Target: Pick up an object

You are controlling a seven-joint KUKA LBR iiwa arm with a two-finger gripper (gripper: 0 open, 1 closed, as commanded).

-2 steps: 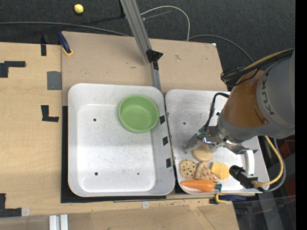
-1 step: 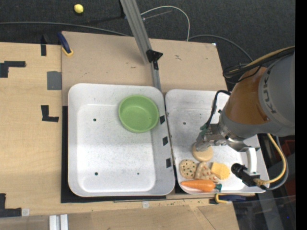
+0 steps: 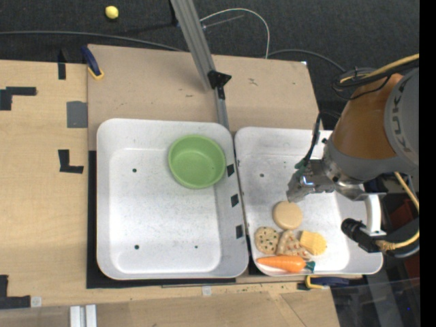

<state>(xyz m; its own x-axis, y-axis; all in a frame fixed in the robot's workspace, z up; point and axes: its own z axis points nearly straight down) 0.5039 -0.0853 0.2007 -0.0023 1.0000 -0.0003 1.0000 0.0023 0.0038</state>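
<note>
Round tan cookie (image 3: 287, 215) lying in right bin (image 3: 262, 152), just below and slightly left of gripper (image 3: 302, 184), heading a cluster with speckled cookie (image 3: 266, 239), yellow piece (image 3: 313, 242) and carrot (image 3: 281, 264). Gripper hanging over bin's middle, nothing seen clamped; finger state impossible to tell.

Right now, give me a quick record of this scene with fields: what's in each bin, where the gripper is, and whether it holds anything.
left bin: one green bowl, upright, near the back right corner
right bin: round tan biscuit, speckled cookie, yellow piece, orange carrot, all clustered at the front
gripper: over the right bin, just behind the round tan biscuit
held object: none visible at the gripper
arm: reaches in from the right side of the view
</note>
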